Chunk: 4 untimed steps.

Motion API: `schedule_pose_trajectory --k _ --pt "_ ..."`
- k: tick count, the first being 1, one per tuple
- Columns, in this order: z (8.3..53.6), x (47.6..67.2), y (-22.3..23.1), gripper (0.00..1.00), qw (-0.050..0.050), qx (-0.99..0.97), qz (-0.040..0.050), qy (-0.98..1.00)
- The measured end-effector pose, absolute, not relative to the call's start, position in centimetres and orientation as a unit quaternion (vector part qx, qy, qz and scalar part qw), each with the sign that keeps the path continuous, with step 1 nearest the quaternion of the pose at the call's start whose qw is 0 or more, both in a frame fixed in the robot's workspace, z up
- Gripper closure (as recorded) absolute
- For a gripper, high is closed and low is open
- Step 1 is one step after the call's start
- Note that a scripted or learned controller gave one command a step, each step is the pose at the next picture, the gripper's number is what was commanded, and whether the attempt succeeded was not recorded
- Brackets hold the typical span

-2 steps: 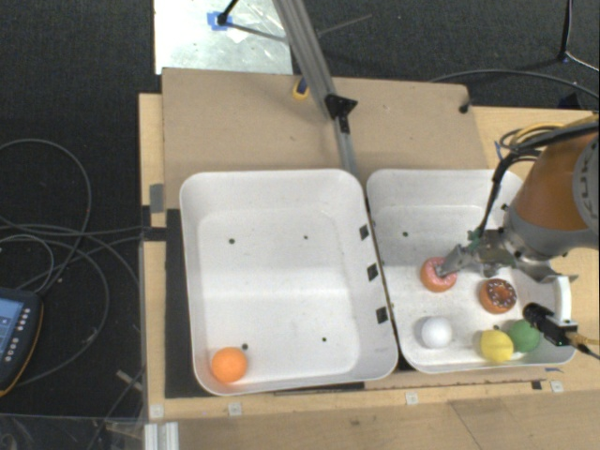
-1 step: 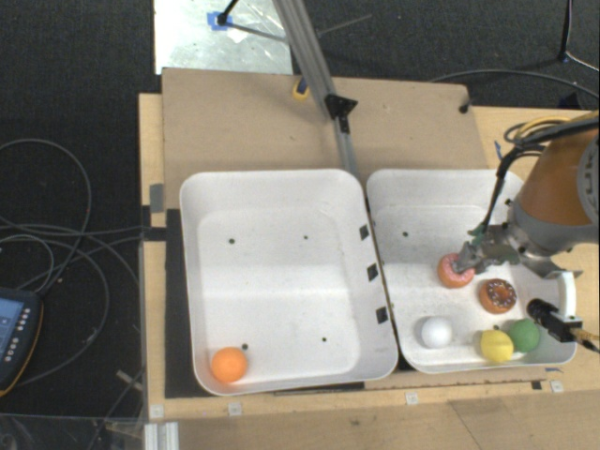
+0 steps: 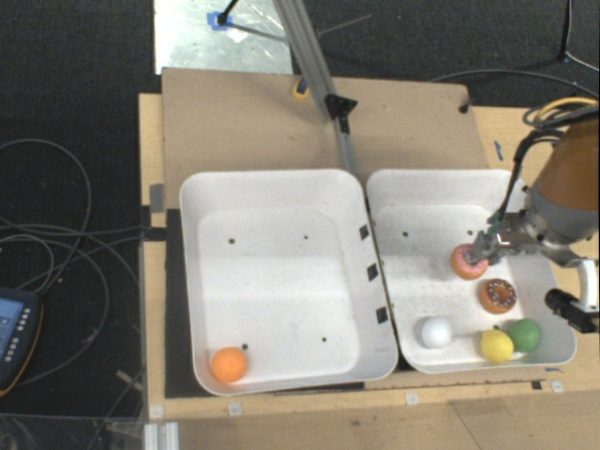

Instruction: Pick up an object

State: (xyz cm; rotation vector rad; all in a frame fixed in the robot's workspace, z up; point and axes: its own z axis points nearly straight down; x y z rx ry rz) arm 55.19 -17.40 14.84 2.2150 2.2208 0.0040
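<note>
My gripper point(image 3: 484, 248) hangs low in the right bin point(image 3: 412, 204), right over the top edge of a pink-frosted doughnut point(image 3: 467, 264). Whether it touches the doughnut cannot be told. A chocolate doughnut with sprinkles point(image 3: 499, 295) lies just below and to the right. Along the bin's near edge sit a white ball point(image 3: 434, 332), a yellow lemon-like object point(image 3: 496, 345) and a green ball point(image 3: 524, 335). An orange ball point(image 3: 229, 365) rests in the near left corner of the left bin point(image 3: 272, 195).
The arm's orange band and grey wrist point(image 3: 567, 186) fill the right side above the right bin. A slanted metal pole point(image 3: 314, 59) crosses behind the bins. Cables and a handheld pendant point(image 3: 14, 331) lie on the floor at left.
</note>
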Motion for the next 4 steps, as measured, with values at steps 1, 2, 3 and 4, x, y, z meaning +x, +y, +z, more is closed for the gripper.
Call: schedule_pose_trajectory --k 1,2,3,4 --pt "19.3 55.8 -17.3 1.00 0.003 0.705 0.0016 0.709" --pt "24.2 56.8 -16.9 1.00 0.003 0.705 0.0019 0.709" --pt "23.5 56.3 -10.7 1.00 -0.001 0.703 0.0006 0.711" --pt "23.9 55.2 -6.0 1.00 -0.001 0.704 0.0011 0.710"
